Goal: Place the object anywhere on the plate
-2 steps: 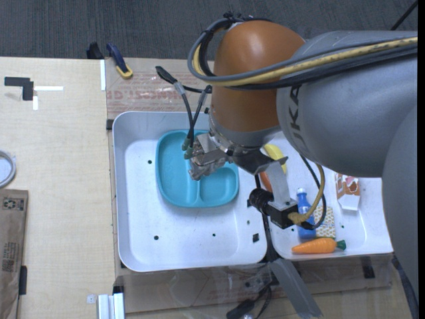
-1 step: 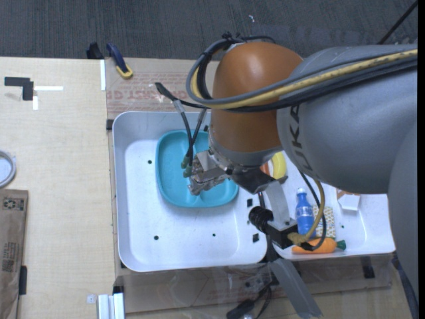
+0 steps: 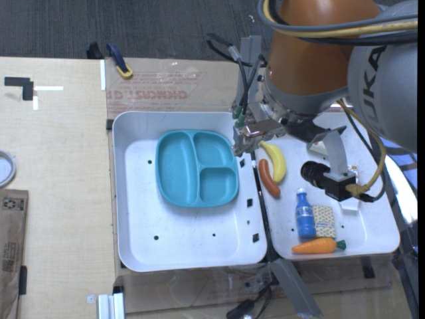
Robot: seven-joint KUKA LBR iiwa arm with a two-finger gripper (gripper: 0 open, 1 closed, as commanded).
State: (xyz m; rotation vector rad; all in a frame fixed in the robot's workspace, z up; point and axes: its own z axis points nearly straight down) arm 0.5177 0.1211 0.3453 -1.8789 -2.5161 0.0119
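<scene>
A teal divided plate (image 3: pixel 182 168) lies in the left white bin (image 3: pixel 192 241), toward its upper right. My gripper (image 3: pixel 247 135) hangs over the wall between the two bins, just off the plate's right rim. Nothing can be made out in it. Right beside it in the right bin (image 3: pixel 375 228) lie a yellow banana (image 3: pixel 277 161) and a reddish sausage (image 3: pixel 269 178), side by side. The arm's orange and grey bulk hides the back of the right bin.
Further forward in the right bin are a blue bottle (image 3: pixel 305 214), a tan cracker-like square (image 3: pixel 323 219) and an orange carrot (image 3: pixel 315 246). A black device (image 3: pixel 327 177) with cables hangs off the arm above that bin. Cardboard lies behind the bins.
</scene>
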